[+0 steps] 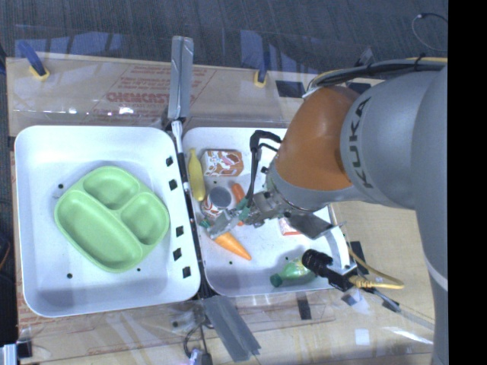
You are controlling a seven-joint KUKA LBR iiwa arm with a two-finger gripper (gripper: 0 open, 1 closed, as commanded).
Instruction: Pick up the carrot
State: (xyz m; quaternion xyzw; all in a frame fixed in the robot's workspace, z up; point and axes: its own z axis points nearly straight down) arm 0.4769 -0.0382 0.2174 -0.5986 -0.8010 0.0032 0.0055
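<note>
An orange carrot lies on the floor of the right bin, its tip pointing to the lower right. My gripper hangs low in that bin, just above the carrot's thick end and very close to it. The wrist and the orange band of the arm cover the bin's right half. A second small orange piece shows just above the gripper, partly hidden by it.
Near the gripper lie a yellow vegetable, a printed red-and-white packet and a grey round can. A green bottle rests at the bin's front. The left bin holds a green divided plate.
</note>
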